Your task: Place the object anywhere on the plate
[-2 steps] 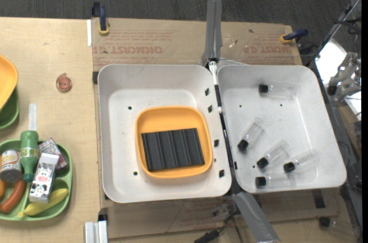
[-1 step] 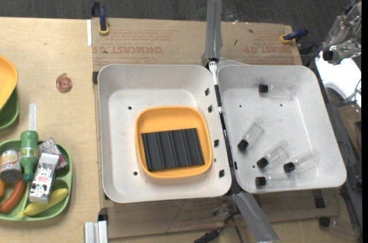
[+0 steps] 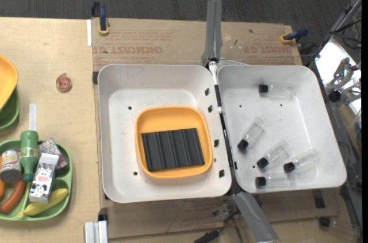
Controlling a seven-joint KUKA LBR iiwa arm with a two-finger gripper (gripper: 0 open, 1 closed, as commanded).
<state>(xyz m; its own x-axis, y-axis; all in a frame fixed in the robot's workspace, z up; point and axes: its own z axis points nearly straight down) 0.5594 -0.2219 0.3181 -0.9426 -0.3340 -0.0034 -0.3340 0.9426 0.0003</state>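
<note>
An orange plate (image 3: pixel 172 115) with rounded corners lies in the middle of the left white bin (image 3: pixel 115 121). A black ridged rectangular object (image 3: pixel 173 149) rests flat on the plate, covering its lower half. In the right white bin (image 3: pixel 310 121) lie several clear vials with black caps, one near the back (image 3: pixel 270 88), one in the middle (image 3: pixel 250 135) and others towards the front (image 3: pixel 299 162).
A green tray of toy food (image 3: pixel 34 178) and an orange bowl (image 3: pixel 6 84) sit on the wooden table at the left. Shiny metal hardware (image 3: pixel 342 78) stands just outside the right bin's far right rim. Cardboard lies under both bins.
</note>
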